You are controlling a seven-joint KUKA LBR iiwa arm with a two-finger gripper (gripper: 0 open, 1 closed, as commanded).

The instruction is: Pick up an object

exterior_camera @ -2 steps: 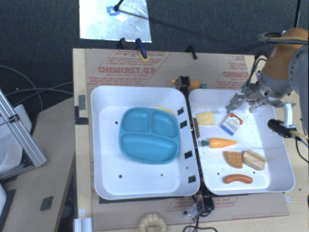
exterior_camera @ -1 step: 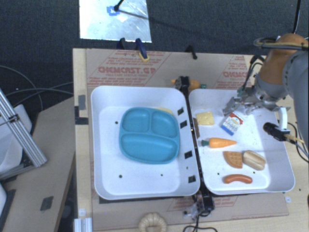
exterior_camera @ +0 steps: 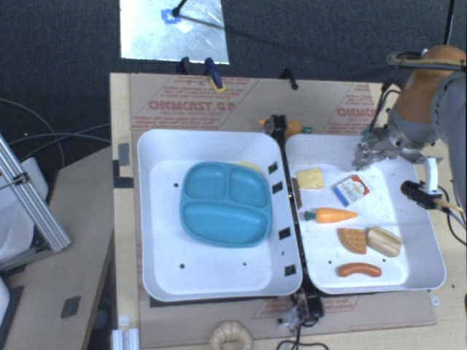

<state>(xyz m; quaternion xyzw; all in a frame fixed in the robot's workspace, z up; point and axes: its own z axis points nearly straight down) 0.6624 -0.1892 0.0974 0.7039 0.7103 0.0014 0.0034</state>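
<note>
**Gripper hangs over the far edge of the right bin, nothing visibly between its fingers**

The arm [exterior_camera: 427, 93] reaches in from the right, and its gripper [exterior_camera: 363, 159] points down over the far part of the right bin [exterior_camera: 423, 268]. Whether the jaws are released or clenched cannot be told at this size; no object shows between them.

The toy foods lie in the right bin. A yellow cheese slice [exterior_camera: 310, 179] sits near its left wall, with a small red, white and blue packet [exterior_camera: 351, 189] just beside the gripper. A carrot [exterior_camera: 332, 214] lies at the middle, a waffle piece [exterior_camera: 352, 240] and a bread roll [exterior_camera: 384, 240] side by side nearer, and a sausage [exterior_camera: 358, 270] near the front edge.

The left bin [exterior_camera: 164, 268] holds a blue divided plate [exterior_camera: 223, 203].
</note>
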